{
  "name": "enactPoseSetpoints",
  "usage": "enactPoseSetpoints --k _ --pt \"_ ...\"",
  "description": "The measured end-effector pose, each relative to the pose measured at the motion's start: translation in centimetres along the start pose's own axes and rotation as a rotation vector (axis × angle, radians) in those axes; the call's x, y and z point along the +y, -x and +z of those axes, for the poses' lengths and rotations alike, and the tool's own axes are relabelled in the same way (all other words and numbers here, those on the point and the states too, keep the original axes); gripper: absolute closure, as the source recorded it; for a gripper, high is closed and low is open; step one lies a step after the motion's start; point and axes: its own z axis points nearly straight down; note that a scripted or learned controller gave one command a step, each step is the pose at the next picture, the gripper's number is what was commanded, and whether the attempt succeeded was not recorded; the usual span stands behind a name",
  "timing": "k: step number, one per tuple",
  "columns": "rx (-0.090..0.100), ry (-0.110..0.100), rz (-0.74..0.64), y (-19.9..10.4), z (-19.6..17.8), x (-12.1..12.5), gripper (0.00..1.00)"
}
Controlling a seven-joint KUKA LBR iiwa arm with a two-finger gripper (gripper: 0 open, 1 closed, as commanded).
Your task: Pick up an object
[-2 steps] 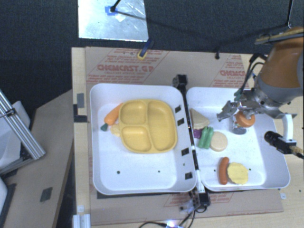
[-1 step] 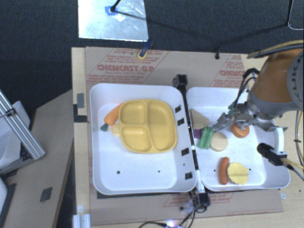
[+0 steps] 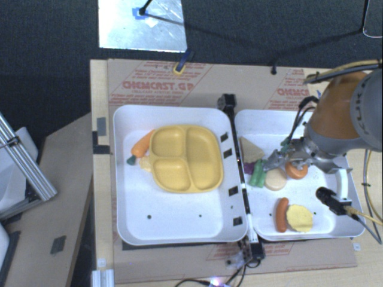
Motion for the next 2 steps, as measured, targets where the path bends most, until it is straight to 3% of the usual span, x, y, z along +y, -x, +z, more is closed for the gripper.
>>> enactPoseSetpoints --k 1,2 --pt "-0.004 0.016 0.000 0.1 2.3 0.4 0.00" --pt "-0.003 0.023 -0.001 0.0 1.1 0.7 1.00"
